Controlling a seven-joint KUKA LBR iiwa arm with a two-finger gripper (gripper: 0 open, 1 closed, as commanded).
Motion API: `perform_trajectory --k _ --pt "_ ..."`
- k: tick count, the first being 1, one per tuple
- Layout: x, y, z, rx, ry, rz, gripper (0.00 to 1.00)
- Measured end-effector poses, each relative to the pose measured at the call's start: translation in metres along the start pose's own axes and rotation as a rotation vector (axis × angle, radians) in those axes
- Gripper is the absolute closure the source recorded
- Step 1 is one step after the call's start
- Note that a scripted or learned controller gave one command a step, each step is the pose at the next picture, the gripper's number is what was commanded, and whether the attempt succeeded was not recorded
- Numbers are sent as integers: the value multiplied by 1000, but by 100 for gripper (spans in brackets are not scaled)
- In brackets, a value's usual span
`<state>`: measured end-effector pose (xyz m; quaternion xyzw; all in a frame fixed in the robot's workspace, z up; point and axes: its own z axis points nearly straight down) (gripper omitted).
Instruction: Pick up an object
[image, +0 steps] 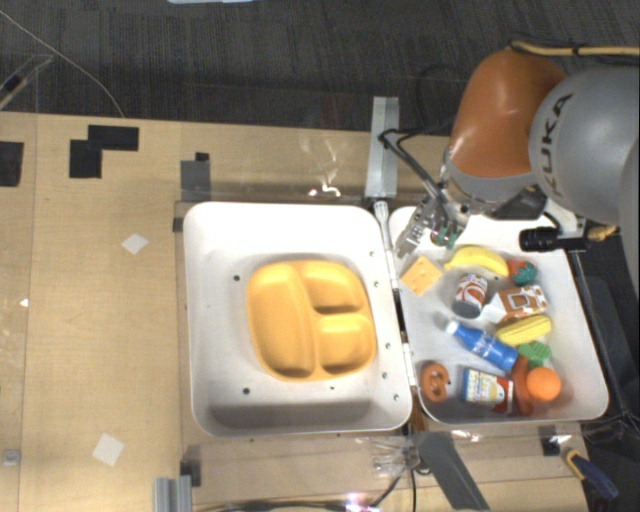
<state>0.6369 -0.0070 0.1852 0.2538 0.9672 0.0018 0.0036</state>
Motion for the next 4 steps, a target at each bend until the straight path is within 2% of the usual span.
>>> perform_trajectory --k 1,2,3,4 --pt "23 -54 -104 2 -2 -239 100" --pt "47 -161 11 6 13 -292 100" --pt "45 -158 9 3 6 -297 0" --pt "50 -215 33 5 6 -305 0"
